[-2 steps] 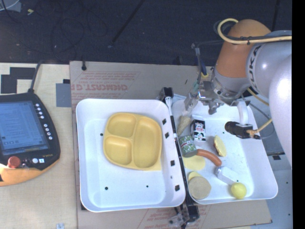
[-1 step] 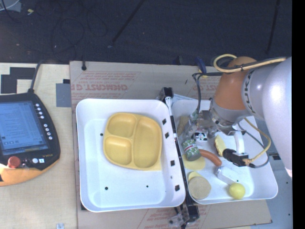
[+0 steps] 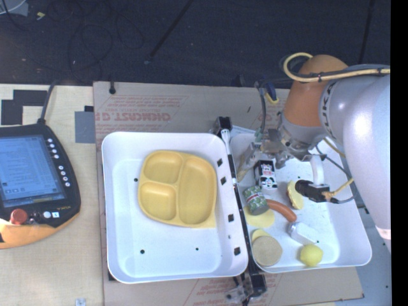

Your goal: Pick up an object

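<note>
Over the right white plastic bin (image 3: pixel 357 247), the two-finger gripper (image 3: pixel 266 171) hangs low above a green patterned can (image 3: pixel 255 200), orange sausage (image 3: pixel 281 209) and round yellow ball (image 3: pixel 310 255); grip state's honestly unclear.

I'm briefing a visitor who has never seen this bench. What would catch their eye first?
The yellow divided plate, lying alone in the left bin. Next the grey arm with its orange band, leaning over the right bin, where small items crowd together: a lemon, a sausage.
</note>
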Controlling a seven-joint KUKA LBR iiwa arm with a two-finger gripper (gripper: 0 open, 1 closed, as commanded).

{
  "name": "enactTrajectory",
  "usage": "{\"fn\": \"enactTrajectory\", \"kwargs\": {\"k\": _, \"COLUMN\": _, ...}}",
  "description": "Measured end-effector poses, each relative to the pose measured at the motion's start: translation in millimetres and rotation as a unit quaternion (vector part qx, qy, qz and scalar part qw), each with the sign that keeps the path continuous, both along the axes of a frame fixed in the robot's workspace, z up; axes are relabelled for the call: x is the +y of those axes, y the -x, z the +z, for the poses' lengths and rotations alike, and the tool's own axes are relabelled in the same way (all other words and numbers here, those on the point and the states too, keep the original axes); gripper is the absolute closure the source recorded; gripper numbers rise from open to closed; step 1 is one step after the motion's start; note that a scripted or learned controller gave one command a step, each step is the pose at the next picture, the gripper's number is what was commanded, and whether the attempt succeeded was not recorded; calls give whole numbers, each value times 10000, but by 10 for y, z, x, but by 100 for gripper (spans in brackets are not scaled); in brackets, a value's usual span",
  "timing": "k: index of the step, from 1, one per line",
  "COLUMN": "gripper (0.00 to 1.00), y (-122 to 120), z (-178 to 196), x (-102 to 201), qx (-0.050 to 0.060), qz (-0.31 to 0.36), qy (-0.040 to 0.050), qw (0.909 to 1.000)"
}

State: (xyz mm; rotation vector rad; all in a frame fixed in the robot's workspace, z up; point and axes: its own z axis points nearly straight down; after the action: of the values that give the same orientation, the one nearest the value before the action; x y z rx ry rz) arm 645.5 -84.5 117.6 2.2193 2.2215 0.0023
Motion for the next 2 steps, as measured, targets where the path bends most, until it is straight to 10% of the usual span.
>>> {"fn": "enactTrajectory", "kwargs": {"k": 1, "gripper": 0, "y": 478, "z": -302, "x": -174, "qx": 14, "qz": -23, "qy": -4, "qw": 10000}}
{"fn": "enactTrajectory", "kwargs": {"k": 2, "gripper": 0, "y": -1, "z": -293, "x": -751, "qx": -2, "qz": -12, "qy": 15, "qw": 10000}}
